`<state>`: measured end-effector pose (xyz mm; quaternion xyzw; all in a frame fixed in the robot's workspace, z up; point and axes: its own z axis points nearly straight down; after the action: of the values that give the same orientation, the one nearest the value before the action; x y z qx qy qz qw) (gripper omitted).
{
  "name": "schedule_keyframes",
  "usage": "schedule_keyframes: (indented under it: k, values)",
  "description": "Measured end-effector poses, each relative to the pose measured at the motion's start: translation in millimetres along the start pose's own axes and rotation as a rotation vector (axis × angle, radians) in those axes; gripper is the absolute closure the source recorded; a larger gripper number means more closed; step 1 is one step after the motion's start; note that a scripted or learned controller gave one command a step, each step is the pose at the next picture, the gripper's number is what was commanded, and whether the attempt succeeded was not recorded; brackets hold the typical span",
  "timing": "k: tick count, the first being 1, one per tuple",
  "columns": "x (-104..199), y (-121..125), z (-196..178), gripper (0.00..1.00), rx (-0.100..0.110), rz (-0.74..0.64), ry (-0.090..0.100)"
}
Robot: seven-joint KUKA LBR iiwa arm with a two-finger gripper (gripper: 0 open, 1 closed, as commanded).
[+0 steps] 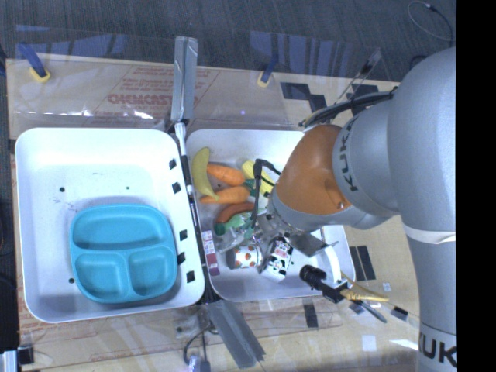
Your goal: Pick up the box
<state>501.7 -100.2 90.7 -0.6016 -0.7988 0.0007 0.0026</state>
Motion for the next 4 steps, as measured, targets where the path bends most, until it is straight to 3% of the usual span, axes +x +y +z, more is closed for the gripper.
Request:
schedule_keyframes:
  k: [1, 2, 3, 4]
  values:
    - [-54, -42, -261, 0.0, -0.005, -0.048, -0.006]
    - [6, -25, -154, 0.0, -0.002, -0.032, -0.003]
    - [120, 7, -99, 0.0, 0.0, 0.158, -0.002]
    - [30, -18, -114, 0.0, -0.003, -0.112, -0.004]
